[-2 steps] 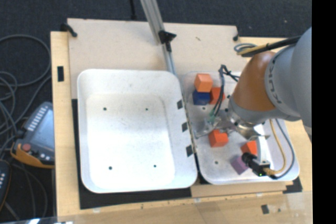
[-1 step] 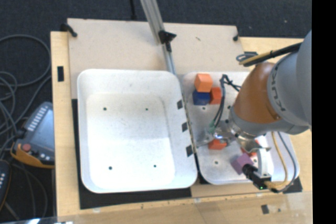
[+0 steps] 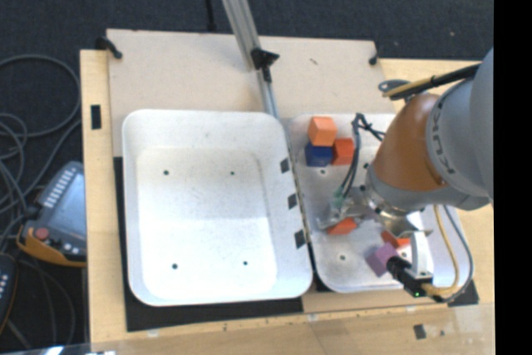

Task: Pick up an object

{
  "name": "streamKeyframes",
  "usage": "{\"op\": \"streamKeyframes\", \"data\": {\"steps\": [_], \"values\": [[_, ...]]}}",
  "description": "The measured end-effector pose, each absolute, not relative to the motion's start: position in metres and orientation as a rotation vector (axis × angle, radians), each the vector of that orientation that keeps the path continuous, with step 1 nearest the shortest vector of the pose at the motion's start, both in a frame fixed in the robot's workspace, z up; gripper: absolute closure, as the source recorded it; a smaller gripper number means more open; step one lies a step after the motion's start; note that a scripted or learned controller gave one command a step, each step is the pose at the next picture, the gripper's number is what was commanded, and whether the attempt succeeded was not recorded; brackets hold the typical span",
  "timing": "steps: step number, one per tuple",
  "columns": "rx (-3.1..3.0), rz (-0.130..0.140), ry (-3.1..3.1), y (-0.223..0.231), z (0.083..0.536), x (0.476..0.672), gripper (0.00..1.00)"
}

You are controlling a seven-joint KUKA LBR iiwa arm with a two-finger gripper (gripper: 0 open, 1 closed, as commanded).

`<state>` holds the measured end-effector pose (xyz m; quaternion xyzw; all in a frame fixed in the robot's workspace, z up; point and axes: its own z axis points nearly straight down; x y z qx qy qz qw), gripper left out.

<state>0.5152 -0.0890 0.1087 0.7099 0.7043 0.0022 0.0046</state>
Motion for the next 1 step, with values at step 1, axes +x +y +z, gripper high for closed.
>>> {"op": "streamKeyframes", "data": {"steps": [1], "values": [[2.209, 0.012, 2.227, -0.0286, 0.2009, 0.5163, 1.00]]}}
